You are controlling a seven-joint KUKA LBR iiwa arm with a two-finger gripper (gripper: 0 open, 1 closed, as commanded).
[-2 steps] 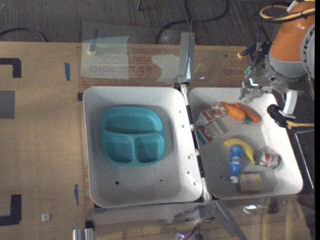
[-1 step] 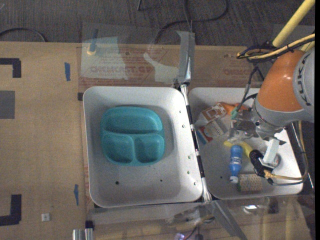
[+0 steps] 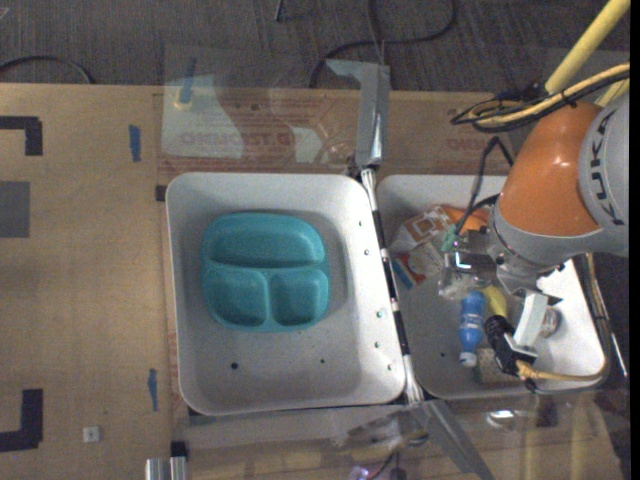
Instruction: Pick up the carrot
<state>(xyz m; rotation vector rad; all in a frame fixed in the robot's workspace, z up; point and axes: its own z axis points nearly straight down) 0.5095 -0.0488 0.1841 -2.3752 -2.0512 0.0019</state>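
Observation:
An orange tip, which looks like the carrot (image 3: 453,211), peeks out at the back of the right bin (image 3: 575,353); the arm hides the rest of it. My gripper (image 3: 459,264) hangs low over the middle of that bin, just in front of the orange tip. It sits above a clear plastic item (image 3: 452,286) and beside a crumpled white and red packet (image 3: 422,236). The wrist covers the gripper's tips.
A blue bottle (image 3: 469,325) and a yellow piece (image 3: 497,299) lie in the right bin near its front. A brownish thing (image 3: 487,366) sits at the front wall. The left bin (image 3: 190,368) holds a teal divided plate (image 3: 265,269).

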